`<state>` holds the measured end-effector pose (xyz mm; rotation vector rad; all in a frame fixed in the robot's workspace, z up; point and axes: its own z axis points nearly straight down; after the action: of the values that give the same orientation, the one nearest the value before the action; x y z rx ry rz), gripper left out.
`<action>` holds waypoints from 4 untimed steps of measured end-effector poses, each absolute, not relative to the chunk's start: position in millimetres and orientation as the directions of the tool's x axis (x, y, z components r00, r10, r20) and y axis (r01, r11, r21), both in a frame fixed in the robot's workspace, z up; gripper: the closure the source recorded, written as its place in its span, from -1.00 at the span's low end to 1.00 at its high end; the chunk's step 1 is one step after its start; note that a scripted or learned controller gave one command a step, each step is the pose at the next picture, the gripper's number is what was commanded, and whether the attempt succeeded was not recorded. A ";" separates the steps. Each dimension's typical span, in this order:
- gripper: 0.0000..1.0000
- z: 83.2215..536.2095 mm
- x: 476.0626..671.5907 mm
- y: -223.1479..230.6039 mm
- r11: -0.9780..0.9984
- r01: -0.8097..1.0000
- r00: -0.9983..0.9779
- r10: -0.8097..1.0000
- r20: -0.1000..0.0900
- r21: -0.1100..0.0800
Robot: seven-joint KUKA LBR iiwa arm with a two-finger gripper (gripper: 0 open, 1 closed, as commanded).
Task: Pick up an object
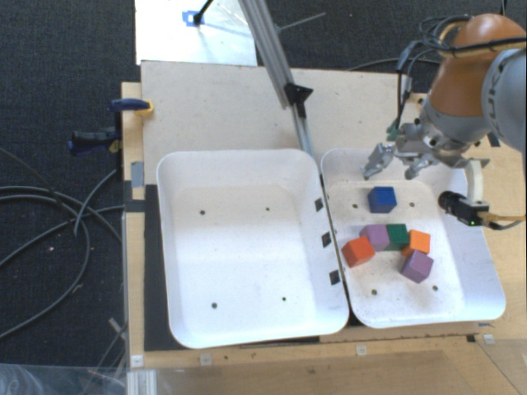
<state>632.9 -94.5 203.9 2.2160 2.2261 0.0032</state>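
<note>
Blue cube [382,199] on the floor of the right bin [461,303], toward that bin's 12 o'clock edge, apart from the other blocks. At its 6 o'clock, a loose cluster: purple cube [377,236] touching green cube [398,236], orange cube [419,241] just beside the green at 3 o'clock, red-orange cube [357,252] at the cluster's 8 o'clock, a second purple cube [417,266] at its 5 o'clock. Claw [397,164] above the bin's 12 o'clock rim, at about 1 o'clock from the blue cube — fingers spread apart, nothing between them, no block touched. Grey arm with orange band [473,56] reaching in from 3 o'clock. Left bin [173,245] alongside on the bench [214,105] — rims of both bins meeting at the middle.
</note>
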 end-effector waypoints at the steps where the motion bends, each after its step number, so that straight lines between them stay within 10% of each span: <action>1: -1.00 106.5 667.7 -113.9 0.004 1.000 -0.004 1.000 -0.001 -0.002; 2: -1.00 89.1 623.2 -103.4 0.001 1.000 -0.001 1.000 0.000 -0.004; 3: 1.00 101.8 626.4 -103.2 0.004 1.000 -0.004 1.000 0.000 0.004; 4: 1.00 195.6 642.7 -42.7 0.011 1.000 -0.011 1.000 0.002 0.010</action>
<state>642.7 -42.7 195.6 2.2044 2.2297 0.0136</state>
